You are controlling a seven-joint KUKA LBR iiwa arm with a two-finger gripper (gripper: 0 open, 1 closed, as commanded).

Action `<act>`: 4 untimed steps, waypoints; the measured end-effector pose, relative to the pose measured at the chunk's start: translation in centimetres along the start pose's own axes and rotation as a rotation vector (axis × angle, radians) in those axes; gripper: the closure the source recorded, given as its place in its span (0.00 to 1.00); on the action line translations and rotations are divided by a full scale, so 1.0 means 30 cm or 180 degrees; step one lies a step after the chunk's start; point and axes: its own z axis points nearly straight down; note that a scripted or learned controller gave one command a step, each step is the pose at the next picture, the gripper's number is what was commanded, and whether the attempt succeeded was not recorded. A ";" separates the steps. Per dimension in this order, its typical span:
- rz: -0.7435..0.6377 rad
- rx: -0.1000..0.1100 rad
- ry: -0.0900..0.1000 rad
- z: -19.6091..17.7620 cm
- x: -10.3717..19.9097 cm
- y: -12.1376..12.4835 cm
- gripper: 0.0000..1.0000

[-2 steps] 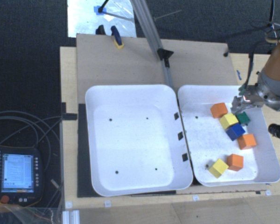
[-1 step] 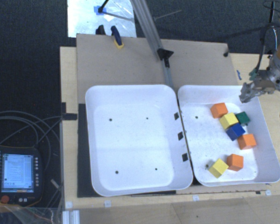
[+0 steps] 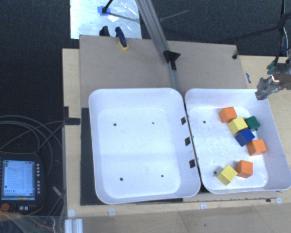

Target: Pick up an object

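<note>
Closest to the gripper (image 3: 263,92), just below and to its left, sits the orange cube (image 3: 227,114) at the head of a tight cluster in the right bin (image 3: 203,144). Whether the jaws are spread or pressed together cannot be told at this size; nothing shows between them, and they hang over the bin's upper right rim, not yet above any block.

A little further from the jaws, a yellow cube (image 3: 237,125), a green cube (image 3: 252,123) and a blue cube (image 3: 244,137) crowd together, touching or nearly so, with a second orange cube (image 3: 256,147) just beyond. Going for these risks a finger landing on a neighbour.

Furthest from the jaws, a third orange cube (image 3: 244,168) and a second yellow cube (image 3: 227,174) lie side by side near the bin's lower edge.

The nearest orange cube looks the best choice: it has open floor on its far sides, so the jaws should centre over it, align with its flat faces, then descend straight.
</note>
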 end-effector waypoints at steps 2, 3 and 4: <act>-0.0014 0.0020 0.0011 0.015 0.334 -0.032 1.00; -0.0016 0.0022 0.0014 0.020 0.517 -0.091 1.00; -0.0019 0.0024 0.0016 0.045 0.718 -0.136 1.00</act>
